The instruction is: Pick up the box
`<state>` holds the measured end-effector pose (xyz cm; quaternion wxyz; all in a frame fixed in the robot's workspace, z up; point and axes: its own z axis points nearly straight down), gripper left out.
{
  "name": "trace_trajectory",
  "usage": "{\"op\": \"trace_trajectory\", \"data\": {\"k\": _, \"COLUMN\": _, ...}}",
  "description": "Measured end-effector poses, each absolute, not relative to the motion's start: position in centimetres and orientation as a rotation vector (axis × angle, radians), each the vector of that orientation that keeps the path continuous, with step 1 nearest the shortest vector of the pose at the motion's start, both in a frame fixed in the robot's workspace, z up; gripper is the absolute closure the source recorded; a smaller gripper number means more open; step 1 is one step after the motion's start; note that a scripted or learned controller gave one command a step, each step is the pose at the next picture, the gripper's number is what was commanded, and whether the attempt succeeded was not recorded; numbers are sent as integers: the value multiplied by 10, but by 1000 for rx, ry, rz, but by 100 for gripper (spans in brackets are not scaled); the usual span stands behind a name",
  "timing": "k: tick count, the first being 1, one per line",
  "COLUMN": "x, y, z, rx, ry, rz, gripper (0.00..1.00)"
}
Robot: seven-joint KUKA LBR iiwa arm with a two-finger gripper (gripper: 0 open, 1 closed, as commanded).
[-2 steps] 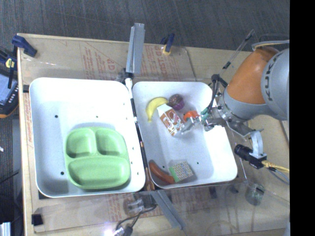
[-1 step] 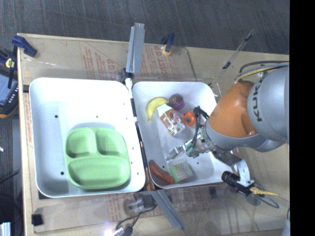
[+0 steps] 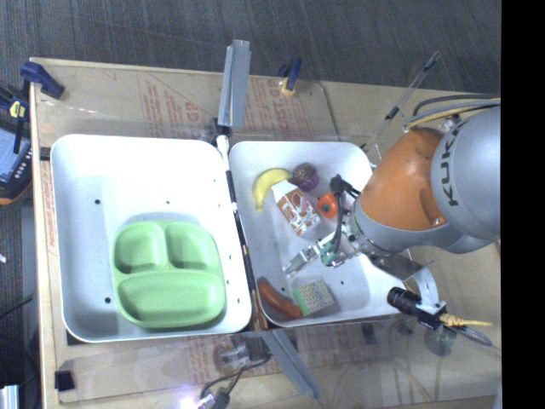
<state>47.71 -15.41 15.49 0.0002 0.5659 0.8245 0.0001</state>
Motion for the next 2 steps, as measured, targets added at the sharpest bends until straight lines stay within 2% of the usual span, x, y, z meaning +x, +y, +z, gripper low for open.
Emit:
{"op": "trace_trajectory", "data": {"k": 1, "x": 476, "y": -175, "z": 127, "rx": 1777, "ry": 2597, "rz": -2, "gripper": 0}}
{"op": "trace_trajectory", "data": {"k": 2, "x": 476, "y": -176, "z": 91, "rx": 1950, "ry": 2471, "rz": -1, "gripper": 0}}
